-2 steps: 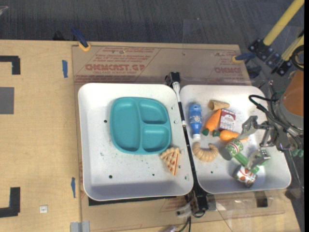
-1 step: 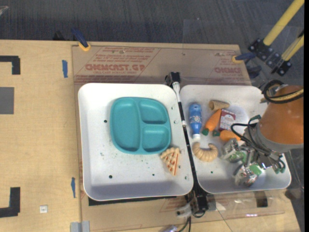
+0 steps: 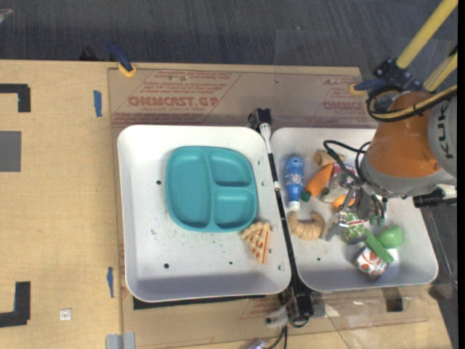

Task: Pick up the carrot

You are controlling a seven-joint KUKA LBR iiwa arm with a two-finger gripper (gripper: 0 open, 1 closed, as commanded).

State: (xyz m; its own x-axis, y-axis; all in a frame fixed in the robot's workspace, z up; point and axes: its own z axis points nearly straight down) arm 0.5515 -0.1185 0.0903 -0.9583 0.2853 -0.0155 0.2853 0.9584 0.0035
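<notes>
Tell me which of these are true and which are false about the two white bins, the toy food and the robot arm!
1. The teal divided plate lies in the left bin. True.
2. The carrot lies on the teal plate. False: it lies in the right bin, beside the blue bottle.
3. The waffle piece lies in the left bin, just off the plate's lower right corner. True.
4. The croissant is in the left bin. False: it is in the right bin, below the blue bottle.
5. The gripper hangs over the left bin. False: it is over the right bin, near the carrot.
</notes>
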